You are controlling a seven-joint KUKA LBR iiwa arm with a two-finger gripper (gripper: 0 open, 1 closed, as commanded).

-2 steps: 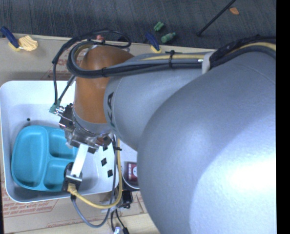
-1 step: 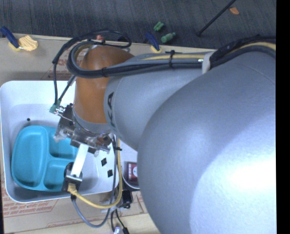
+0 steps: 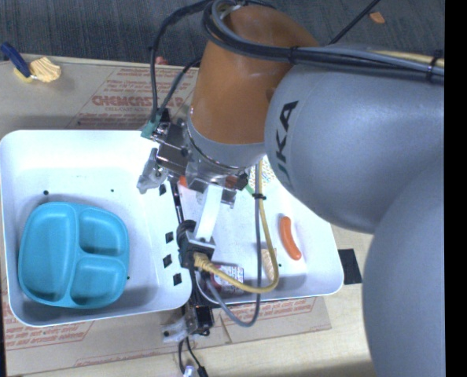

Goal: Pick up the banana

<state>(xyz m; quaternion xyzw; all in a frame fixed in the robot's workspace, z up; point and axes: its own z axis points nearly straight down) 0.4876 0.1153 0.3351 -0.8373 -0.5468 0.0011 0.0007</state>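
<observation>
A divided tray (image 3: 74,254) lies in the lower left of the left bin (image 3: 29,151). The arm (image 3: 296,132) fills the upper right of the frame, hanging over the right bin (image 3: 324,269). A carrot (image 3: 290,236) lies in the right bin, near its right edge. Both bins sit on cardboard (image 3: 100,93).

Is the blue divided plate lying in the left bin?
Yes, the blue divided plate lies flat in the left bin, near its front corner.
</observation>
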